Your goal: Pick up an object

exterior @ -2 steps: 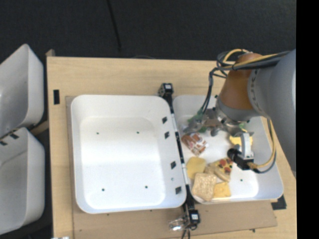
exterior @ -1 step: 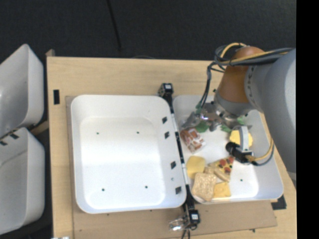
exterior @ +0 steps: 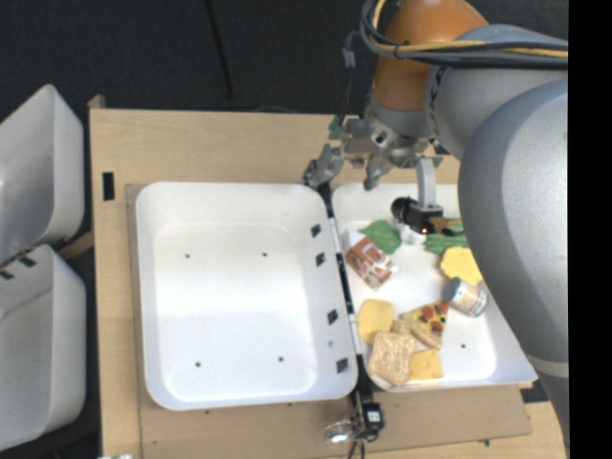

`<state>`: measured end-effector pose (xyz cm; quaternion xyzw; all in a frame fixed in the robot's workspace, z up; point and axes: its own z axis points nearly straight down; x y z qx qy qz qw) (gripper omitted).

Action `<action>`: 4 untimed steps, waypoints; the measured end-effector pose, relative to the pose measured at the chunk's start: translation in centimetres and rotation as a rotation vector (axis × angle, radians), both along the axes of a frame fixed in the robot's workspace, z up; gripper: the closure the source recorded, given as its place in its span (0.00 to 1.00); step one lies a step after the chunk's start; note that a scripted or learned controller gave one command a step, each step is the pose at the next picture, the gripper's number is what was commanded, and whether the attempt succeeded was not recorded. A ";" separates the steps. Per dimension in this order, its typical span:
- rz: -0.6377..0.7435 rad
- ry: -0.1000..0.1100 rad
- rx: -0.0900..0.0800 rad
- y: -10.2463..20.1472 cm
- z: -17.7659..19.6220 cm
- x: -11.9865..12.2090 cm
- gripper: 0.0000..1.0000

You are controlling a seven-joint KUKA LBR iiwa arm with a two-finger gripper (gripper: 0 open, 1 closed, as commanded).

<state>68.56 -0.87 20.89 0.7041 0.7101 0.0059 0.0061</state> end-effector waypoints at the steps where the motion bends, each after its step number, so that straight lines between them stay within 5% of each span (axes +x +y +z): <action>1: -0.003 0.014 -0.004 -0.7 0.3 -0.4 1.00; 4: -0.008 0.022 -0.003 -2.4 11.4 -0.4 1.00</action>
